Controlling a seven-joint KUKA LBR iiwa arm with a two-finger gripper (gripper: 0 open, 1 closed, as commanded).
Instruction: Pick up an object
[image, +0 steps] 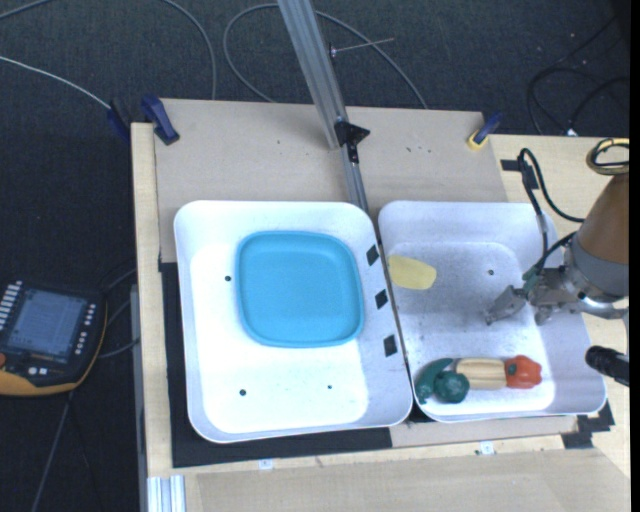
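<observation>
I see the gripper (518, 306) low over the right bin (440, 222), its thin metal fingers spread apart with nothing between them. Along that bin's near wall lie a round green object (443, 384), a tan wooden cylinder (481, 373) and a red piece (523, 372); a flat yellow wedge (411, 272) lies farther back. A smooth blue square plate (299, 288) sits in the left bin (200, 330)
</observation>
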